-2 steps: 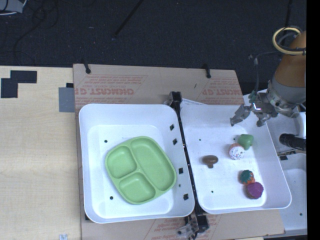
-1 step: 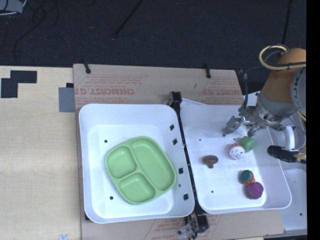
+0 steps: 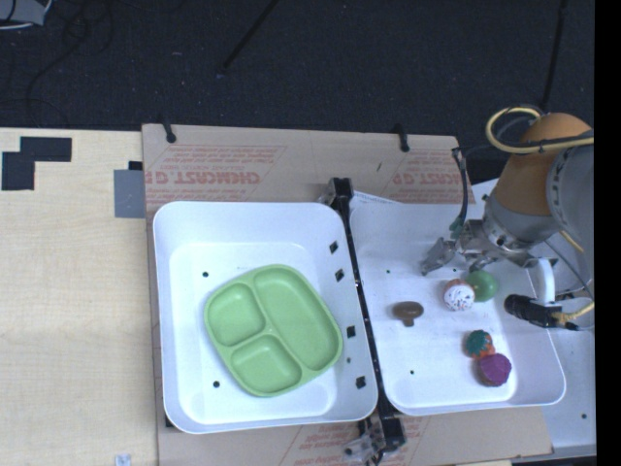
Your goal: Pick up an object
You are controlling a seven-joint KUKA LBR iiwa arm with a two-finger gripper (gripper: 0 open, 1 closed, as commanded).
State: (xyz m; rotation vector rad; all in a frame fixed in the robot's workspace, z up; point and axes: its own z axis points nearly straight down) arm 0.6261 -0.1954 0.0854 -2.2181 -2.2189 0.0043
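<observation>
My gripper hangs over the right bin near its back right part, open, with nothing between its fingers. Just in front of it lie a white speckled ball and a green ball, touching each other. A small brown object rests to the left of them, near the bin's middle. Toward the front right corner sit a teal and orange object and a purple lump, side by side.
The left bin holds a green divided plate. A black divider runs between the bins. The grey arm with its orange band comes in from the right, with cables and a black part beside the right bin's edge.
</observation>
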